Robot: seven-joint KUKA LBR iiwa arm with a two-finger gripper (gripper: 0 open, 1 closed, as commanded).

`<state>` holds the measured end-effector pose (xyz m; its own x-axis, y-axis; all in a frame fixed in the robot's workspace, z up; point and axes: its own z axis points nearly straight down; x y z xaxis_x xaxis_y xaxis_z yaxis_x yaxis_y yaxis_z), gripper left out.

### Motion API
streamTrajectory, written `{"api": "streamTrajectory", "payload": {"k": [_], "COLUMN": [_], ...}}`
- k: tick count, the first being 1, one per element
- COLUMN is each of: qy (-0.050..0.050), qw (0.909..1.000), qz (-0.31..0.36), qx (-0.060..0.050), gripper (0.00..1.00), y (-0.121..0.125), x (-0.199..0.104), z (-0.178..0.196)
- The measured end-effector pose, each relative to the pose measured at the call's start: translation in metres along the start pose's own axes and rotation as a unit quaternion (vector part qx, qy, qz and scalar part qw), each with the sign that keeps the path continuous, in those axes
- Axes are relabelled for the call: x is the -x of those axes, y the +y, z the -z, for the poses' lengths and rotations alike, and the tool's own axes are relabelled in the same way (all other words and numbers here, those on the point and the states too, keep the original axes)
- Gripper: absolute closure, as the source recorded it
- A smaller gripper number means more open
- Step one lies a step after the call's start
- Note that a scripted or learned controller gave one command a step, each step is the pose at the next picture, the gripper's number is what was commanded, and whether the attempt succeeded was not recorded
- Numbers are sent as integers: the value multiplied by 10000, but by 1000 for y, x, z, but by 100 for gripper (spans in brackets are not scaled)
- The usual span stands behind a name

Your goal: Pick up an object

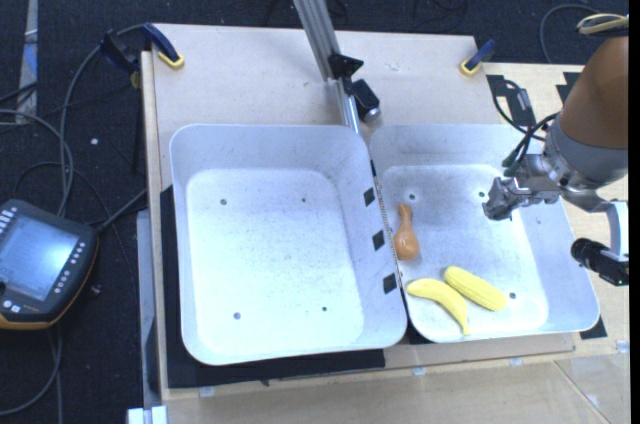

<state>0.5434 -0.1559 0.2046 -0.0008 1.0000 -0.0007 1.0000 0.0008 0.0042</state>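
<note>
Nearby, banana (440,299), corn (475,288), gourd (406,232)

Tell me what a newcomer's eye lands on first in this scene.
Most likely the yellow banana and yellow corn cob, lying side by side near the front of the right bin. Next, the tan chicken drumstick by that bin's left wall, and the gripper over its right half.

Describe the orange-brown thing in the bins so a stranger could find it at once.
Start at the right bin, the one nearer the arm. Along its left wall, just past the divider, lies a small chicken drumstick toy, standing lengthwise. It is tan-orange with a narrow top and bulbous bottom, unlike the banana and corn cob below it, both yellow.
</note>
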Motion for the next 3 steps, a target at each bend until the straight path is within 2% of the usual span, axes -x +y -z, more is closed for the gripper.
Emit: {"api": "streamTrajectory", "payload": {"k": [1, 3], "qy": [1, 9], "qw": [10000, 10000], "qz": [-2, 17], "qx": [-5, -26], "gripper": [100, 100], "y": [1, 35], "x": [0, -93], "z": [37, 27]}}
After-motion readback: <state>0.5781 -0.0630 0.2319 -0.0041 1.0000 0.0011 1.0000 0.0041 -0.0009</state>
